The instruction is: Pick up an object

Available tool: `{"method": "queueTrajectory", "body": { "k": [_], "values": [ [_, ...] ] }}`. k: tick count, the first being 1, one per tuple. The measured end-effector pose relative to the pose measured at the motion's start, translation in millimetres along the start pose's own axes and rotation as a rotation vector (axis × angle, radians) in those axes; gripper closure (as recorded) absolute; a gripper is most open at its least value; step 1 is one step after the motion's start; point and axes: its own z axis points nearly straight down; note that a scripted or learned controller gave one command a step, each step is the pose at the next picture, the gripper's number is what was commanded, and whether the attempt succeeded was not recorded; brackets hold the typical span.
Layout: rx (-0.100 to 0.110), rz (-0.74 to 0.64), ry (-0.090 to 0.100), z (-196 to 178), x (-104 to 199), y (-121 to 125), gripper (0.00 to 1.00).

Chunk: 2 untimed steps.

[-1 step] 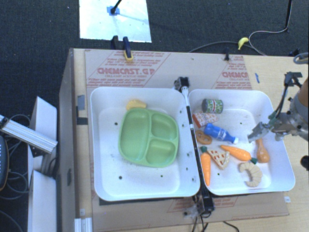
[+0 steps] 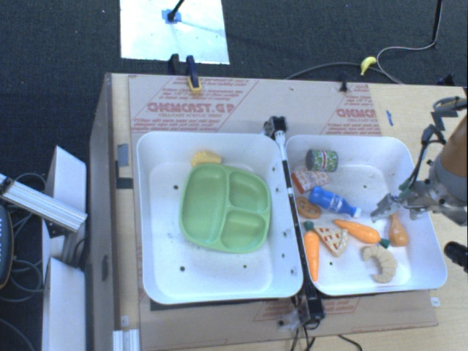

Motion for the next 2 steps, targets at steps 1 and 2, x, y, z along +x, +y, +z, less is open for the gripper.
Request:
{"method": "queueTrajectory", "body": {
  "k": [1, 2],
  "values": [
    [-0.01, 0.001, -0.005, 64, 86, 84, 0.0],
    [0.005, -0.004, 0.002, 74, 70, 114, 0.0]
  ]
}}
